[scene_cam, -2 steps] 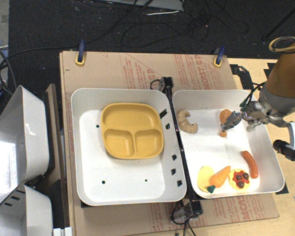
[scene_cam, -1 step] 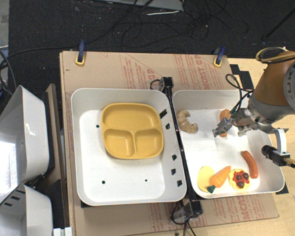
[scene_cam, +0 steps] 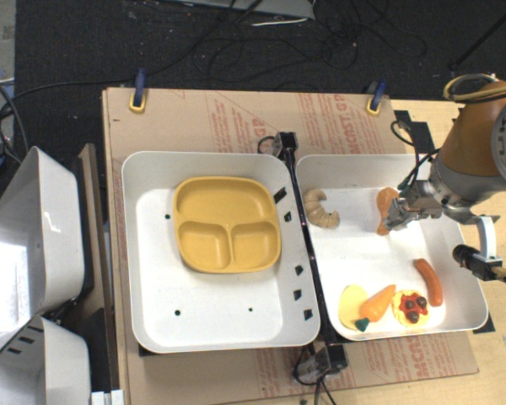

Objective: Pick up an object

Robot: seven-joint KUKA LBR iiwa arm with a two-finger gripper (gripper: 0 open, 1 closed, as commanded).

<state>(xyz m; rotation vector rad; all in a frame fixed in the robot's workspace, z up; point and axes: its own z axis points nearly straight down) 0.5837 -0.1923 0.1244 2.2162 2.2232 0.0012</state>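
Observation:
My gripper hangs over the right bin, near its far right part, beside a small orange piece that touches or lies just left of it. A beige croissant-shaped toy lies at the bin's left side. Toward the front right lies a red-orange sausage. Along the front edge sit a yellow slice, an orange carrot and a yellow piece with dark red berries. The arm's grey and orange wrist covers the gripper from above.
The left bin holds a yellow three-compartment plate. A black divider with clips separates the two bins. White containers stand off the bench at the left. Cables run across the dark floor behind.

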